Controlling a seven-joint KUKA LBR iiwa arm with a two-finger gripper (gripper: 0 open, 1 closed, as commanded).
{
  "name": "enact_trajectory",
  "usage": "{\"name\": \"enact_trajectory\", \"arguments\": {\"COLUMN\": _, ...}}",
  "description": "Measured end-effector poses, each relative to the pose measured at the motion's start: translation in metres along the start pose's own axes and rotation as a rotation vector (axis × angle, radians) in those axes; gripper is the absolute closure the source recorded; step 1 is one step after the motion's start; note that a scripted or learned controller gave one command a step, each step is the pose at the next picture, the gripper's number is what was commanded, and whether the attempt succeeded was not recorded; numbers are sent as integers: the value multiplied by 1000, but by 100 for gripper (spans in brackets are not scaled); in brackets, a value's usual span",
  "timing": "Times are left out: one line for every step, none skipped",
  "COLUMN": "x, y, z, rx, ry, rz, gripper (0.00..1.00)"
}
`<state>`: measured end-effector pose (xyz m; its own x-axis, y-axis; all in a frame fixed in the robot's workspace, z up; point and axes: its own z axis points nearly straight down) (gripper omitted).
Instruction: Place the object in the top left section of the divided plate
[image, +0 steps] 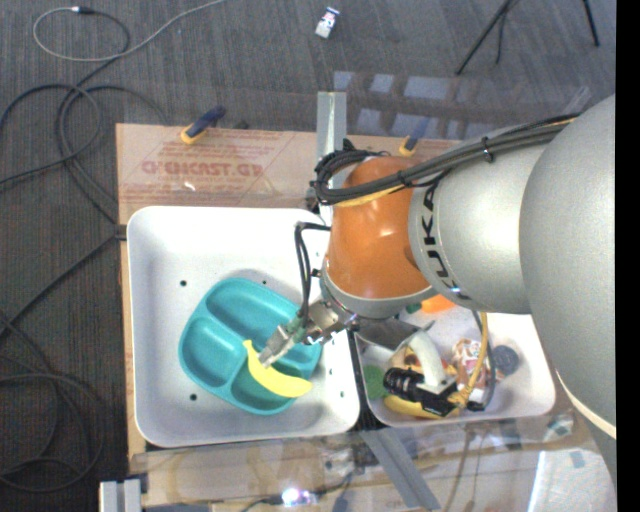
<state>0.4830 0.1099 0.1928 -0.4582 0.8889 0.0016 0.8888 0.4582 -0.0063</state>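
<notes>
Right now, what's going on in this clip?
The grey and orange arm reaches in over the left bin, its pincer low over the teal divided plate. A yellow banana-shaped object lies at the plate's lower right edge, just under the pincer tips; whether it is gripped cannot be told. It is not in the top left section. The right bin holds a jumble of other items.
</notes>
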Motion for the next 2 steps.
{"name": "enact_trajectory", "arguments": {"x": -13, "y": 23, "z": 94, "rx": -9, "ry": -1, "rz": -227, "gripper": 0}}
{"name": "enact_trajectory", "arguments": {"x": 60, "y": 31, "z": 38, "rx": -1, "ry": -1, "rz": -141, "gripper": 0}}
